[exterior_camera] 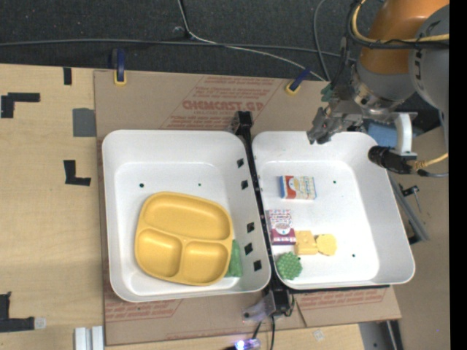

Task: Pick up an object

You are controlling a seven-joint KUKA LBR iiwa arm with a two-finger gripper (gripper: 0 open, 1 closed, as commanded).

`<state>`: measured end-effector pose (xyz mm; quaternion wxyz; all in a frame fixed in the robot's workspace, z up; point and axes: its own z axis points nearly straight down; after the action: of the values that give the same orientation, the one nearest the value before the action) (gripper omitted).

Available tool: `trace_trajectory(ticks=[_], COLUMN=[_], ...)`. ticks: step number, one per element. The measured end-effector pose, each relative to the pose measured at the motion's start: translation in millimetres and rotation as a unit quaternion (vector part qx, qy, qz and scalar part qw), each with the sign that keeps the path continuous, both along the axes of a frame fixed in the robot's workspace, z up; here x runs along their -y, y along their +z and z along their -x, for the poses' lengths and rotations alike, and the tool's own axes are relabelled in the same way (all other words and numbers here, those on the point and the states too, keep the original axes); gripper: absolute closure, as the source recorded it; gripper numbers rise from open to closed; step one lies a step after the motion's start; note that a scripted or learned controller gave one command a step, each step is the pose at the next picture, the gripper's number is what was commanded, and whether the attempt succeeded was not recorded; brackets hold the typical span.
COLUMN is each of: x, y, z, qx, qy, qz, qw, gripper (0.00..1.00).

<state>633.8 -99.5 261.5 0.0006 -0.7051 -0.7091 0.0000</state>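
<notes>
- Green scrubby item (290, 266), yellow pieces (317, 243), maroon packet (280, 225), small carton (297, 187): right bin (379, 217), below gripper (321, 133), apart from it.
- Jaw state: cannot tell.
- Carton print unreadable.
- Yellow divided tray (182, 238): left bin (124, 166).

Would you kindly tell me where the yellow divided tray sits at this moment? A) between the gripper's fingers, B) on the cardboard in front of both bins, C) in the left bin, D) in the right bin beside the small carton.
C: the yellow divided tray lies flat in the left bin, while the small carton is in the right bin, and the gripper hovers over that bin's far edge.
</notes>
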Motion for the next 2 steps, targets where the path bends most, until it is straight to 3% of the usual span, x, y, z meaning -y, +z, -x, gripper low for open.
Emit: trace_trajectory(ticks=[2], x=[-123.8], y=[-20.0], z=[-10.3], qx=[-0.001], qy=[0.001], qz=[-0.0001], qw=[1.0], gripper=[1.0])
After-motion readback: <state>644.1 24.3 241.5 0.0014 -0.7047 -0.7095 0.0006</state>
